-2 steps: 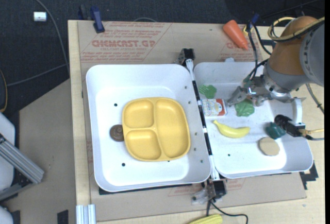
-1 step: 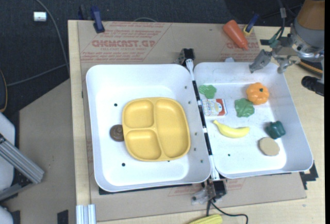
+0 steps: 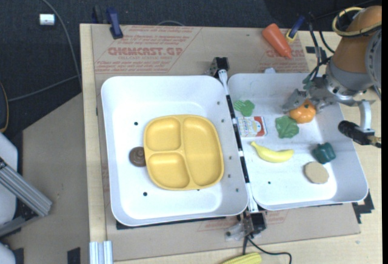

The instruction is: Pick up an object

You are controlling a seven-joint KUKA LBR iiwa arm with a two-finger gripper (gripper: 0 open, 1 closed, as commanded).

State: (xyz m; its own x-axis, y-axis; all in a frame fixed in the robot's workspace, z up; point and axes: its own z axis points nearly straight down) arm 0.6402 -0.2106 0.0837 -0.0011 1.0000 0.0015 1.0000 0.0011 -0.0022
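My gripper (image 3: 302,102) hangs low over the back of the right bin (image 3: 339,190), right at an orange fruit (image 3: 304,114) whose top it partly covers. Whether it touches the fruit I cannot tell. Beside the fruit lies a green broccoli piece (image 3: 287,127). Further forward are a yellow banana (image 3: 272,153), a dark green pepper (image 3: 323,152) and a tan round cookie (image 3: 316,173). A green leafy piece (image 3: 245,107) and a white and red packet (image 3: 253,126) lie near the bin's left wall.
The left bin (image 3: 118,99) holds a yellow divided plate (image 3: 182,150) with a brown round piece (image 3: 137,156) at its left side. An orange carrot (image 3: 277,40) lies on the bench behind the right bin. A blue clamp (image 3: 113,22) sits at the bench's far left corner.
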